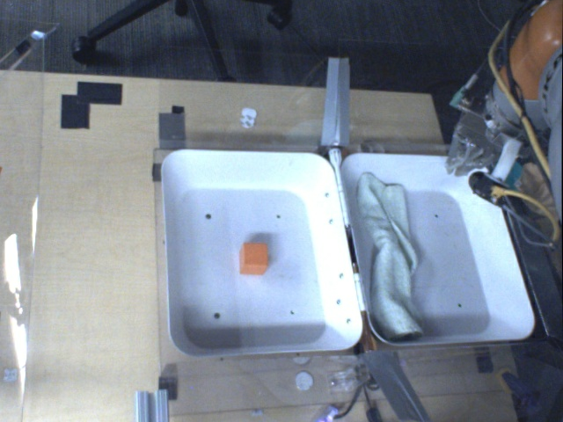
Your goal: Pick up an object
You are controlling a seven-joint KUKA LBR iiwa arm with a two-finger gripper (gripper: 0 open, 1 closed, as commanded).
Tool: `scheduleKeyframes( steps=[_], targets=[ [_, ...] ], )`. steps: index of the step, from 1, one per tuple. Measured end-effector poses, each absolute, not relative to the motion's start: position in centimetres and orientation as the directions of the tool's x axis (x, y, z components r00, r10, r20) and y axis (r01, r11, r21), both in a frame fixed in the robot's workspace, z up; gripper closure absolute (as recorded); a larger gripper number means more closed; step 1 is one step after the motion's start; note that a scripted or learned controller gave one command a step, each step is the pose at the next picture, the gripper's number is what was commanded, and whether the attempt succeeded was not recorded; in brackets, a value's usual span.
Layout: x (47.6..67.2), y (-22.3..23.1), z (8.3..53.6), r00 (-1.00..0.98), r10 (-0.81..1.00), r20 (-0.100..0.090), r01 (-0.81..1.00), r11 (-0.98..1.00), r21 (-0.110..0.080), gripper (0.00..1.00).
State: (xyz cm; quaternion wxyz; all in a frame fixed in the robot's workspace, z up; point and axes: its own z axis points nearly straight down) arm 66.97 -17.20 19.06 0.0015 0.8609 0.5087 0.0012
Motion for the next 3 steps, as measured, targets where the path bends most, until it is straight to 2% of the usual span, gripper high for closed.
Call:
scheduleKeyframes(
  steps=[1, 2, 3],
  targets=[
    [67.0, -18.7, 19.4, 0.440, 0.898, -0.001, 0.898, -0.440, 0.004, 1.00],
    [66.4, -17.0, 22.9, 0.440, 0.898, 0.001, 0.898, -0.440, 0.004, 1.00],
    [66.5, -18.1, 20.0, 0.489, 0.872, 0.000, 0.872, -0.489, 0.003, 1.00]
  ],
)
